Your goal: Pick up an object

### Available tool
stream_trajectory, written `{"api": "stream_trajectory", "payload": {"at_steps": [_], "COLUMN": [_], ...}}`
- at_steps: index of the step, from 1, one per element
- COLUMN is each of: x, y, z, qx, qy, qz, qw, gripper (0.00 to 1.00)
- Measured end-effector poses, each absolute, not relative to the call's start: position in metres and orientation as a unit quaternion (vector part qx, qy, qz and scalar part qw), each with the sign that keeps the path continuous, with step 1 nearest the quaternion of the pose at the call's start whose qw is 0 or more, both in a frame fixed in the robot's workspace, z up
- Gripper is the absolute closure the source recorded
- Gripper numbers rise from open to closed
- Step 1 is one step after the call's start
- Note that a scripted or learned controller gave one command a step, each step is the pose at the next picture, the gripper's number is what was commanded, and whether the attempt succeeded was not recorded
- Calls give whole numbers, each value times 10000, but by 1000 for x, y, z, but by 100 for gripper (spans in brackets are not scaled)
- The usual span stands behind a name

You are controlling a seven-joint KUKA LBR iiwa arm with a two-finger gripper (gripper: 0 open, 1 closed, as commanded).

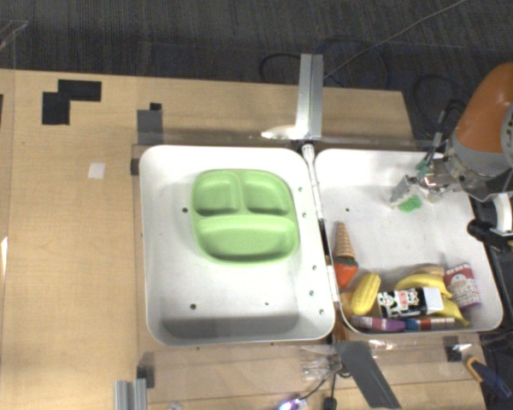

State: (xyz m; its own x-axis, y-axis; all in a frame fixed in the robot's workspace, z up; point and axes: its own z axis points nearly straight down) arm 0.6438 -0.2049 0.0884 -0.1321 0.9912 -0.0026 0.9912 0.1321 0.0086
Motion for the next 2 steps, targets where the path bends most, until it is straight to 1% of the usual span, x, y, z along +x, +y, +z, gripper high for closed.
{"api": "stream_trajectory", "payload": {"at_steps": [1, 2], "x": [647, 660], "y": [-203, -112], "z": [103, 185], "qx": [6579, 6545], "qy": [7530, 7560], "qz": [55, 31], "qw": [80, 34], "gripper": [100, 100]}}
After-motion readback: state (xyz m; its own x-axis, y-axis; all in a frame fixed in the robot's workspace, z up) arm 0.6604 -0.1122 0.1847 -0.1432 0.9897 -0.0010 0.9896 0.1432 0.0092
